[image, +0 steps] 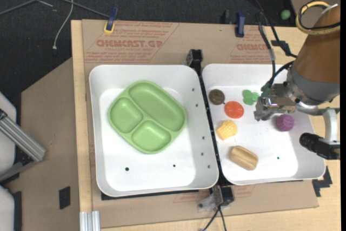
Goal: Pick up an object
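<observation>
The right bin (281, 167) holds several small toy foods: a brown round piece (217, 97), a red-orange tomato (234, 110), a green leafy piece (250, 97), a yellow corn-like piece (226, 129), a tan bread roll (244, 157) and a purple piece (285, 123). My gripper (265, 108) hangs low over the right bin, between the green piece and the purple piece, just right of the tomato. Nothing shows between its fingertips.
The left bin (108, 165) holds a green divided plate (147, 116). Black clamps (194, 57) sit at the seam between the bins. The arm's grey and orange body (319, 62) covers the right bin's far right corner. Cables lie beyond the bench.
</observation>
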